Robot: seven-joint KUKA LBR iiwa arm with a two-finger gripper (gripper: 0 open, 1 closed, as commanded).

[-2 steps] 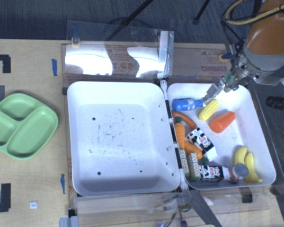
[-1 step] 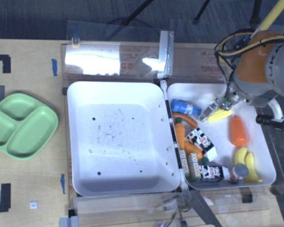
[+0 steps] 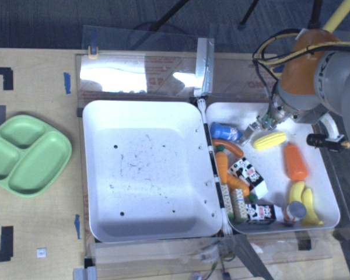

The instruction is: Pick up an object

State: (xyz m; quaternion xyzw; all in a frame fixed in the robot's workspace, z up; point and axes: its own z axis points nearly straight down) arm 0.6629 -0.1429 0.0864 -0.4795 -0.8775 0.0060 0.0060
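Arm (image 3: 332,80) cut off at right edge

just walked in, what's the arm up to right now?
The KUKA arm reaches in from the right, its claw down in the right bin at the yellow corn cob. Whether it actually grips the corn is not clear. Also in that bin lie a blue can, carrots, an orange pepper-like piece, bananas and two cow-print cartons. A green divided plate sits on the bench to the left.
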